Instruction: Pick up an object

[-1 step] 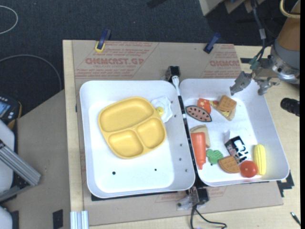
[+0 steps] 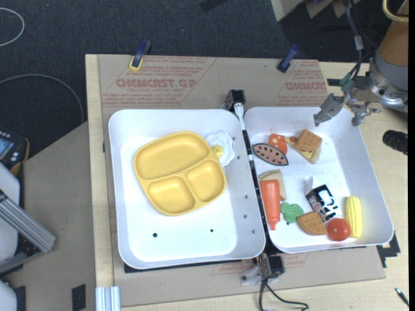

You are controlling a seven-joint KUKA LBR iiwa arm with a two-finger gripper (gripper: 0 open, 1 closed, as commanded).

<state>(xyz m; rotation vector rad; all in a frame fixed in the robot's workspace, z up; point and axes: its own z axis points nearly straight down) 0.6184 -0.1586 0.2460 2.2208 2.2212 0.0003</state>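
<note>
The gripper is seen hovering over the far right corner of the right bin, its two fingers spread apart with nothing between them. No object is gripped.

Below and to the left of it, inside the right bin, a cluster of toy food is laid out. A tan sandwich piece is found nearest the gripper, just beside a small red-and-white piece. A dark oval slice with red flecks lies touching the front of that red piece. Toward the middle of the bin, an orange carrot is stretched front to back along the left wall, with a pale beige piece at its far end. A green leafy piece is tucked against the carrot's near end. A black-and-white packet is set in the middle front, with a brown bread-like piece just in front of it. A red tomato is seen touching that brown piece, and a yellow corn cob is lying beside the tomato at the right wall.

In the left bin, a yellow divided plate with three compartments is resting near the middle. A fried egg toy is placed at the plate's far right edge, touching it.

Both bins are carried on a brown board surface, which is held at its far edge by two clamps, one yellow-tipped and one blue.
</note>
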